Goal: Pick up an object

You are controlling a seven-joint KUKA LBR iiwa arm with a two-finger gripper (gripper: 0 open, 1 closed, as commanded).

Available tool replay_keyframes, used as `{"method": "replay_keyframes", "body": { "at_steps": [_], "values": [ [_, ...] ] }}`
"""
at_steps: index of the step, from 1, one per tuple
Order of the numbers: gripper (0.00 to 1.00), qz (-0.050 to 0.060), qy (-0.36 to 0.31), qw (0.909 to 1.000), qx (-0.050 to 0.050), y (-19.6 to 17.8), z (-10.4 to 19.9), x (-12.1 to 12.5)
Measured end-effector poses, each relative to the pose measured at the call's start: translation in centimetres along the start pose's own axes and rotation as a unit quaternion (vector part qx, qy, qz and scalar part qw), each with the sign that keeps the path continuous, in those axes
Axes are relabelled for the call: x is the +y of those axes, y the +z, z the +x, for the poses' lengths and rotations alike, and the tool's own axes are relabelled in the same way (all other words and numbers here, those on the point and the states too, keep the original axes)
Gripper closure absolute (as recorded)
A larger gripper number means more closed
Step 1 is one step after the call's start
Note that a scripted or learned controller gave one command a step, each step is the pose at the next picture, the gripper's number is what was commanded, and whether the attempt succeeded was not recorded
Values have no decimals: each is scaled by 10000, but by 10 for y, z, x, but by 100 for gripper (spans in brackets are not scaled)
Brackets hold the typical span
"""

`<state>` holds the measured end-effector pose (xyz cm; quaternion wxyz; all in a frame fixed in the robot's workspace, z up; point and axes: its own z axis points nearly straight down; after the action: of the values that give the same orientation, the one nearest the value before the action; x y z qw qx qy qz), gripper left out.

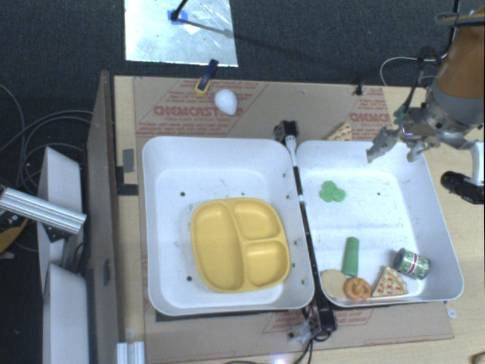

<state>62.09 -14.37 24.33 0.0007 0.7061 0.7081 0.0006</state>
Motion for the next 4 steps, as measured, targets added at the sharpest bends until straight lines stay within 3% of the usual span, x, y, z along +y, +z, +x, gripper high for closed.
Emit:
{"method": "replay_keyframes", "body": {
  "at_steps": [1, 2, 3, 4],
  "values": [
    [0, 25, -20, 10000, 10, 55, 34, -9],
    [0, 7, -14, 10000, 4, 163, 41, 7],
    [0, 46, 38, 10000, 2, 160, 14, -93],
    [0, 17, 11, 10000, 10, 159, 43, -133]
  ]
}}
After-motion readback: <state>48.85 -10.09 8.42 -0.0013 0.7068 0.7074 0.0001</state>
